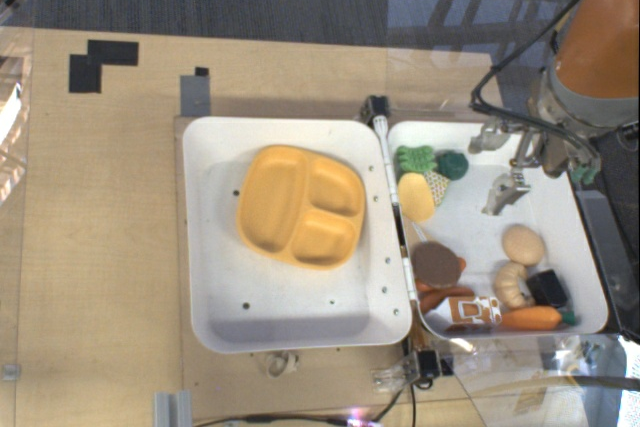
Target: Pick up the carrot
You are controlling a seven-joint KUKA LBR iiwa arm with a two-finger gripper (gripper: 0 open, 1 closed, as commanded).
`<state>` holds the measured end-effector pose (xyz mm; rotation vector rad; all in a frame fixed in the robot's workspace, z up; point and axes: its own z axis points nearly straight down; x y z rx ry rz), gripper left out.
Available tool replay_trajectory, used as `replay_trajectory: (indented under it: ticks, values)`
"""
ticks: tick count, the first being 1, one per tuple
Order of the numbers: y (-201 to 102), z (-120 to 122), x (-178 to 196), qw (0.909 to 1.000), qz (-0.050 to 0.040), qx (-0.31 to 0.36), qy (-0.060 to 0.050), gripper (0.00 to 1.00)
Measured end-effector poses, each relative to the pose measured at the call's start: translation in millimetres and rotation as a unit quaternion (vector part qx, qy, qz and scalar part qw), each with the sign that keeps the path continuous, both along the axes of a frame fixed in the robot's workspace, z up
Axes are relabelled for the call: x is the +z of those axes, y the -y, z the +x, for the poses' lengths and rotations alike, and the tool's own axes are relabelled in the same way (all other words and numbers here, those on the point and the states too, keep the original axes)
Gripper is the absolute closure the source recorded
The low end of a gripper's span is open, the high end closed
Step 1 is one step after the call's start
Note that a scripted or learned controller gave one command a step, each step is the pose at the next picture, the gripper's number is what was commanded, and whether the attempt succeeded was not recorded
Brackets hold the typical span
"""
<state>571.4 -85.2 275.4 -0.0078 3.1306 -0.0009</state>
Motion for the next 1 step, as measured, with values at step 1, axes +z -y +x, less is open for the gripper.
replay_trajectory:
  ticks: [1]
  values:
    - [-11.3,33.3,-82.8,0.9971,0.0005,0.076,-0.003,0.00]
